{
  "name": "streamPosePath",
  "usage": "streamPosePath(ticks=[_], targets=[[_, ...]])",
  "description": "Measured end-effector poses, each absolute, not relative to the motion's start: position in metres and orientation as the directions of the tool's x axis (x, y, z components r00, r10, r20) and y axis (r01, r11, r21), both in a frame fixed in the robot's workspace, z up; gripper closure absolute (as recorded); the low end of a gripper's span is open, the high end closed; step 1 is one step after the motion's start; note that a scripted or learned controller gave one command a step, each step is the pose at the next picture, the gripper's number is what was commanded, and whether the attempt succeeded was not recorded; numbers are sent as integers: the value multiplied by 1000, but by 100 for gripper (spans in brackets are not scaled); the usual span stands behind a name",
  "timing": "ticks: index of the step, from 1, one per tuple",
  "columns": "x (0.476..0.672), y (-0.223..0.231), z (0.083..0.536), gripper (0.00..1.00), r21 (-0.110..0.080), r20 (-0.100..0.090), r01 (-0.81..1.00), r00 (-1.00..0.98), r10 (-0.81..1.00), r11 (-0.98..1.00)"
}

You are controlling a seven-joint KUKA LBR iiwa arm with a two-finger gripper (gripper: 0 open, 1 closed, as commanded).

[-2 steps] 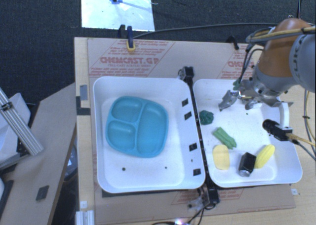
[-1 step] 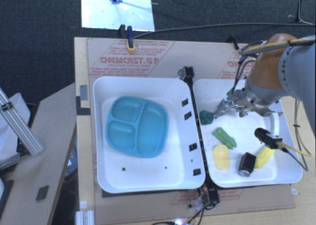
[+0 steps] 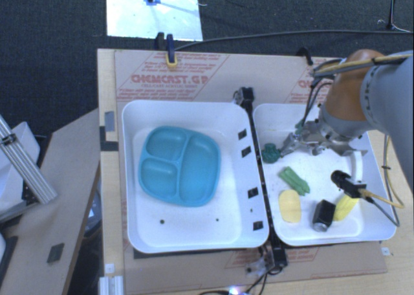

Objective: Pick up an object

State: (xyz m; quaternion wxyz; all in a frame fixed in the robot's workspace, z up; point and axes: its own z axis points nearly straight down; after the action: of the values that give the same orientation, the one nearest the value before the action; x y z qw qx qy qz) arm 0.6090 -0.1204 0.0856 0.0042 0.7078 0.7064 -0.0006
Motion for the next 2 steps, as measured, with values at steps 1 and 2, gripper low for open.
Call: streamPosePath(ticks=[1,2], targets=[[610,-117,96,100,6,-2,1000,0,1000,0],[614,-107,149,100,7,-1,1000,-5,1000,5]])
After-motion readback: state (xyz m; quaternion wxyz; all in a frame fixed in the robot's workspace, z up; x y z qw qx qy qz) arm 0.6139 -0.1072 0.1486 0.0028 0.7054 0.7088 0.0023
